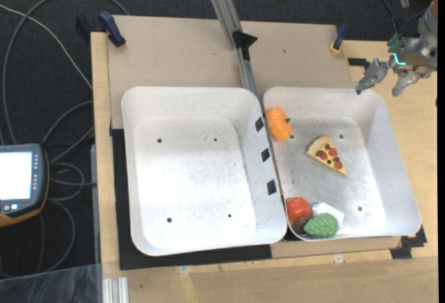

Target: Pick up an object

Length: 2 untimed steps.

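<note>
No legible text, labels or nos. anywhere; pendant screen [17, 178] too blurred.

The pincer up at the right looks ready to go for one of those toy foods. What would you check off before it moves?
1. Pincer open: ok, its two fingers are spread with nothing between them.
2. Pincer position: not ok yet, it sits beyond the far right corner of the right bin, not above any toy.
3. Pizza slice free to take: ok, it lies alone in the middle of the bin.
4. Orange toy: not ok, it rests against the bin's left wall.
5. Red toy and green toy: not ok, crowded together in the near corner.
6. Firm hold on the flat slice: cannot tell.
</note>
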Each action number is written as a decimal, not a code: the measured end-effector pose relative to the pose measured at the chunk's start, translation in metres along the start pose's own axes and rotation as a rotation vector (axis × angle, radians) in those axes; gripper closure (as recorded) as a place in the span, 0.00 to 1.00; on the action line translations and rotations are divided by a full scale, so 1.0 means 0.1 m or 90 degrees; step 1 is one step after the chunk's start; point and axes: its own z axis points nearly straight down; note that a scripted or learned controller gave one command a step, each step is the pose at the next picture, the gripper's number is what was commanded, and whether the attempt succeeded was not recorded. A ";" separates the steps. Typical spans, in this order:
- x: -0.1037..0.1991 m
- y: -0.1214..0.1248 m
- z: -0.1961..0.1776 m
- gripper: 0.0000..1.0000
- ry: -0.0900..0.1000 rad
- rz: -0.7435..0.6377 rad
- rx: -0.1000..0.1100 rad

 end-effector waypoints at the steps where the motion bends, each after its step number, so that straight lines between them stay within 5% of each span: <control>1: 0.00 0.01 -0.03 0.00 -0.001 -0.001 -0.003; 2: 0.02 -0.02 0.39 0.00 0.000 0.000 0.000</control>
